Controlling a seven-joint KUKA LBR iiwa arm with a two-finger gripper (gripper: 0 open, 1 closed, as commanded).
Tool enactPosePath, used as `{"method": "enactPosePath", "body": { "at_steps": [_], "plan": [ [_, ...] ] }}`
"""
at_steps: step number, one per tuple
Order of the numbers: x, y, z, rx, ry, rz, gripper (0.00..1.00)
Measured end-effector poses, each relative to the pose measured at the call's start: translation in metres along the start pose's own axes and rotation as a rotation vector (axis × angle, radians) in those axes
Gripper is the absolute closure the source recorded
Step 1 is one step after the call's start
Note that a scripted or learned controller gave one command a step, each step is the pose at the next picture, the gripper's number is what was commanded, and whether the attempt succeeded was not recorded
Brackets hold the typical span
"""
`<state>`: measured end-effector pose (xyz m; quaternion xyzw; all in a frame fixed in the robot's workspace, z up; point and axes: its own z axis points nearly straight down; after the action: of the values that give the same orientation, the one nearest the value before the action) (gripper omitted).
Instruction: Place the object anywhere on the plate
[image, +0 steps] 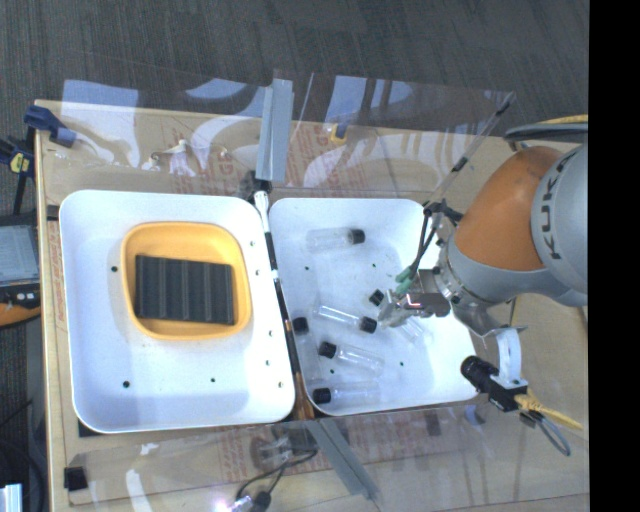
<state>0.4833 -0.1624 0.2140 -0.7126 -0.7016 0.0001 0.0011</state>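
The gripper (405, 308) sits low in the right bin (300, 225), at the right-centre of the frame, among clear vials with black caps; whether it is open or closed on anything cannot be told. One vial (345, 319) lies just left of it, another (335, 238) near the bin's upper edge, and two more (352, 356) (345, 393) toward the lower edge. The yellow plate (185, 240), with a dark ribbed insert, rests in the left bin (150, 395), well apart from the vials. Both bins stand on a wooden tabletop (130, 135) over dark carpet. The grey arm (520, 235), orange-banded, reaches in from the right.
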Motion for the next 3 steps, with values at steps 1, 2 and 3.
{"method": "enactPosePath", "body": {
  "at_steps": [1,2,3],
  "plan": [
    [0.024,0.032,-0.031,0.0,-0.001,-0.269,1.0],
    [0.043,0.064,0.016,0.003,0.001,-0.342,1.0],
    [0.068,0.023,-0.104,-0.002,-0.002,-0.379,1.0]
  ]
}}
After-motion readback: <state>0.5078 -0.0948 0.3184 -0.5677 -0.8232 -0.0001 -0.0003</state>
